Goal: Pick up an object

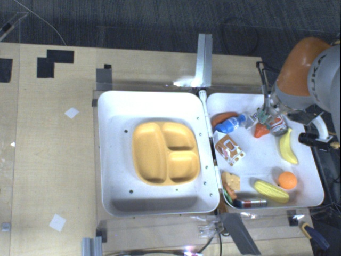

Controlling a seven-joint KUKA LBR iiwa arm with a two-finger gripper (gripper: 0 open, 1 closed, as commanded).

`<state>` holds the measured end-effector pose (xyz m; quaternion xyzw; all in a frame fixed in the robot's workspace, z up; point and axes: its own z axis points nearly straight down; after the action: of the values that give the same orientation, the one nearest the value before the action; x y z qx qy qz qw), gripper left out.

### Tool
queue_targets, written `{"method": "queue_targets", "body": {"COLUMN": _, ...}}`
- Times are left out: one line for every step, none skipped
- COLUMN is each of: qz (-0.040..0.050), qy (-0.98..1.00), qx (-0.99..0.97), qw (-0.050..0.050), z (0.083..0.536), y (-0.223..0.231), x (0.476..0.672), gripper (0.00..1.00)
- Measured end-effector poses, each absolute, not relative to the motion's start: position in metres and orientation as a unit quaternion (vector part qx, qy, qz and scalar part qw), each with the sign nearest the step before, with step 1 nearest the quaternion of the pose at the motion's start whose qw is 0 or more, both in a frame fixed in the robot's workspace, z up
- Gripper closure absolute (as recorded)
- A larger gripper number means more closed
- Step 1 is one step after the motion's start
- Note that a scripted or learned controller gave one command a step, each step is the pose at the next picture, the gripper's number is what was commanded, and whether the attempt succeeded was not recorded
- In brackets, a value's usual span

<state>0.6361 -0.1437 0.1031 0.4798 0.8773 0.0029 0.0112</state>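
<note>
Wooden bench [48,159] holds two white bins side by side. At the near edge of the right bin [314,193] lie a marker [250,202], a yellow banana [270,191] and an orange ball [287,180]. A yellow tray [165,152] sits in the left bin [114,143]. Farther back, the grey arm [314,79] reaches down from the right; its claw [268,116] hangs over a small orange toy [260,130]. Dark carpet [160,9] lies beyond.

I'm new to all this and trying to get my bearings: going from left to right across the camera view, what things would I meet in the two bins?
Yellow divided tray → blue bottle → pincer → orange.
</note>
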Motion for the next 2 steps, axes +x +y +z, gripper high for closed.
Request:
{"method": "queue_targets", "body": {"qz": 0.0028, "qy": 0.877, "qx": 0.479, "qw": 0.011, "z": 0.102, "y": -0.143, "x": 0.636, "gripper": 0.0}}
{"method": "queue_targets", "body": {"qz": -0.0022, "qy": 0.858, "qx": 0.513, "qw": 0.002, "z": 0.09, "y": -0.117, "x": 0.666, "gripper": 0.0}}
